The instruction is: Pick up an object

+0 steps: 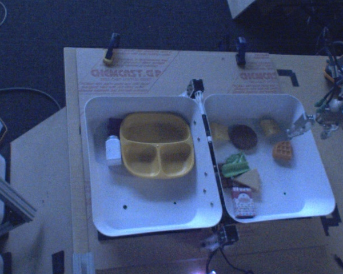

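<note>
The right bin (308,193) holds several toy foods: a dark brown round patty (243,136), an orange waffle (282,152), a tan piece (268,127), a yellow piece (219,132), a green leafy piece (235,165), a tan wedge (250,180) and a red box (243,202). My gripper (298,129) hangs low over the bin's far right corner, just right of the tan piece and above the waffle. The dim light blurs it. Nothing shows as held in it.
The left bin (154,213) holds a yellow divided plate (156,145), a white bottle (113,150) at the plate's left and a dark object (114,124) behind it. Two clamps (110,49) (240,51) grip the board's far edge. Cables lie at the bench's near edge (220,241).
</note>
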